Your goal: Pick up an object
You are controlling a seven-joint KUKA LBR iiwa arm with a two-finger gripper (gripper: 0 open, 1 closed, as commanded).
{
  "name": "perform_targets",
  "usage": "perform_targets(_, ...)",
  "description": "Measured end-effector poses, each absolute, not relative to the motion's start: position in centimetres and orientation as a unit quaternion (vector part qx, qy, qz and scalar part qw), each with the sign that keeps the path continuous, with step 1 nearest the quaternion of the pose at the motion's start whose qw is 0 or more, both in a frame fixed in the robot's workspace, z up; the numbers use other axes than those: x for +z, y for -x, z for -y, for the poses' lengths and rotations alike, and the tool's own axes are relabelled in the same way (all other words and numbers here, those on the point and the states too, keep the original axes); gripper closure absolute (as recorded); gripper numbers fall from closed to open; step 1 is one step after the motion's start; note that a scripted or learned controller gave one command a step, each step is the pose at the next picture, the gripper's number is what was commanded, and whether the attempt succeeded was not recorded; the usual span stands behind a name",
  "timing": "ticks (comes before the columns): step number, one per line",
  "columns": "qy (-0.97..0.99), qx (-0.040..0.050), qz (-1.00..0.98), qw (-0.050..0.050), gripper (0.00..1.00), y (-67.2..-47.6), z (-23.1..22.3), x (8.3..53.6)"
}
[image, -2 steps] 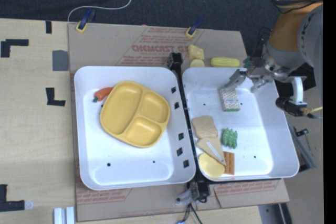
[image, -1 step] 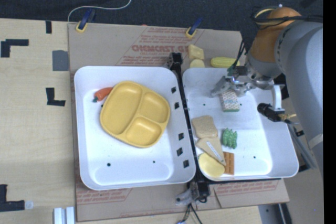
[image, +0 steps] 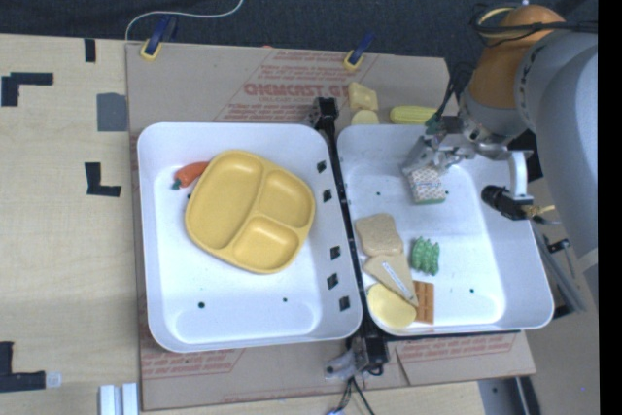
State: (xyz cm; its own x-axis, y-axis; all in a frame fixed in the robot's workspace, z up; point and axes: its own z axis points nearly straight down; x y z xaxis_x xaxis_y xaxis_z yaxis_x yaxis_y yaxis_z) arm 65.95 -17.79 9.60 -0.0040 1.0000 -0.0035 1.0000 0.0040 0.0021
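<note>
The small speckled white block (image: 426, 185) lies in the upper part of the right bin (image: 486, 306), directly under the tool (image: 434, 160), whose tip meets the block's upper edge; you cannot tell from this slanted view whether the tool is spread or closed, nor whether it has any hold on the block. The block sits slightly tilted, its longer side running roughly toward the bin's near edge, so the relation to watch is almost purely vertical: the block is below and a shade nearer the camera than the tool, not off to either side. Away from the tool toward the near rim you find a tan sponge-like square (image: 378, 233), a green ridged piece (image: 425, 255), a pale yellow wedge (image: 391, 304) and an orange strip (image: 424, 299), all well apart from the block. Beyond the tool, outside the bin's far wall on the desk (image: 58, 238), lie a yellow corn-like piece (image: 413, 115) and a pale yellow lump (image: 362, 97). Across the divider, the left bin (image: 243, 316) holds a yellow divided plate (image: 250, 210) with an orange carrot-like piece (image: 190, 173) just beside it.
</note>
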Motion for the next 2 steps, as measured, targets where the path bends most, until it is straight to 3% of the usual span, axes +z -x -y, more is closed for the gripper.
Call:
perform_targets(1, -0.705, 0.0003, -0.709, -0.001, 1.00, -66.9, 11.7, 10.4)
perform_targets(2, -0.704, 0.0021, -0.710, 0.000, 1.00, -62.2, 4.4, 18.9)
